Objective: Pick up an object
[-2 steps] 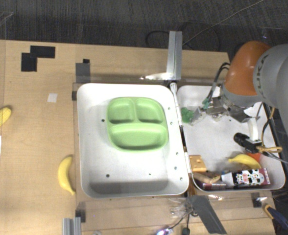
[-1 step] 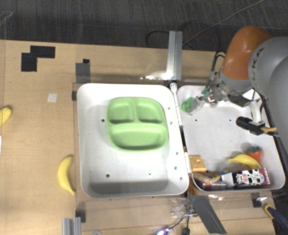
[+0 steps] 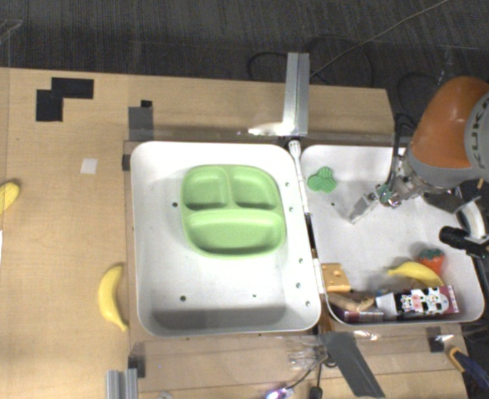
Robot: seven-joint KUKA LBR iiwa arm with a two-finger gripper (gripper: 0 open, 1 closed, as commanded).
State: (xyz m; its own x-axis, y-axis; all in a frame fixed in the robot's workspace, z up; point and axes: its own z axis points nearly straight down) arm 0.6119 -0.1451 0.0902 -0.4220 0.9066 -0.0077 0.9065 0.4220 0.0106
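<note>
Gripper [image 3: 363, 207] low over bare floor of right bin [image 3: 369, 248] (finger state indiscernible), near small green toy [image 3: 321, 179], well apart from banana [image 3: 415, 272].

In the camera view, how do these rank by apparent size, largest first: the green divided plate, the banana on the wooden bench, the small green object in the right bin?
1. Green divided plastic plate, clearly largest.
2. Yellow banana on the wooden bench.
3. Small green clover-shaped object, smallest.
</note>
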